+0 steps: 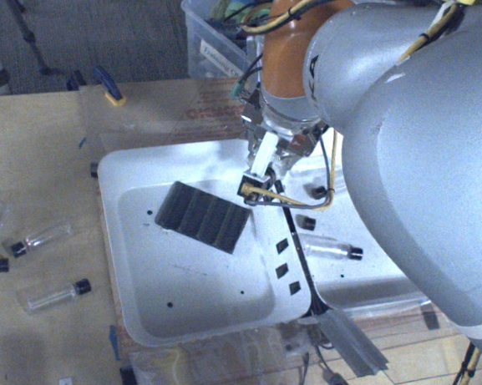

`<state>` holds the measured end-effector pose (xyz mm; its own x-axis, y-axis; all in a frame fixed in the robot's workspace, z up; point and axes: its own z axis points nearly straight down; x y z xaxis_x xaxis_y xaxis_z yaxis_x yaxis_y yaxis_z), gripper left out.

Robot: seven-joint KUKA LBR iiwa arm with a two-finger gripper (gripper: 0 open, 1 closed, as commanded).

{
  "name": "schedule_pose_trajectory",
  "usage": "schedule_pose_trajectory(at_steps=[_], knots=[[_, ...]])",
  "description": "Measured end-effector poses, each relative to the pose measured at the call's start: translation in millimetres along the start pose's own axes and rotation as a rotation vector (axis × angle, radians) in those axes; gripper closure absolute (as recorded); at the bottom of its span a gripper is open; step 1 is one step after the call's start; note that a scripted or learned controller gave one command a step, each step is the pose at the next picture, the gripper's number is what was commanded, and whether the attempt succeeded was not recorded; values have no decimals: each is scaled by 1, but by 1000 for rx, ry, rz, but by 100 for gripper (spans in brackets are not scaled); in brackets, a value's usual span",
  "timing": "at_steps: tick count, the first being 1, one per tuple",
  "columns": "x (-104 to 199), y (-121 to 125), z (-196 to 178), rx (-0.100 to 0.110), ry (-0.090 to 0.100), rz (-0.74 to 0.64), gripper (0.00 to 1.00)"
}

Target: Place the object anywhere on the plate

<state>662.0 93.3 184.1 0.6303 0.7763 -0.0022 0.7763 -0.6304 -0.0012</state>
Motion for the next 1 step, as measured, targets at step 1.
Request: schedule_pose_trajectory(at_steps=[1], knots=[[77,-73,40,-1,5,441,100]])
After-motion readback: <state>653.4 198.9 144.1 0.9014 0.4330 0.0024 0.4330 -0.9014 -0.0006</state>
